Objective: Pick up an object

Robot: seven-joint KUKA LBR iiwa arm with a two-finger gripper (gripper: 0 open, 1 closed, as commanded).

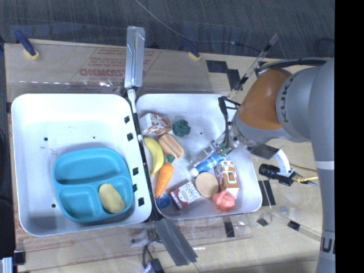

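The arm (296, 104) is covering the gripper's fingers (223, 147), and the frame's lower edge is cutting its grey link; the bottle (206, 165) label is reading too small.

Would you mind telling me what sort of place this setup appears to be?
Probably a robotics lab grasping bench: a grey arm with orange band, two shallow white plastic bins, and toy food like a plastic orange carrot.

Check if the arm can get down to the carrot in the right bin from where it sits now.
Probably yes. The carrot lies exposed from above, but the banana and a hot dog bun crowd it closely, so the fingers have little room.
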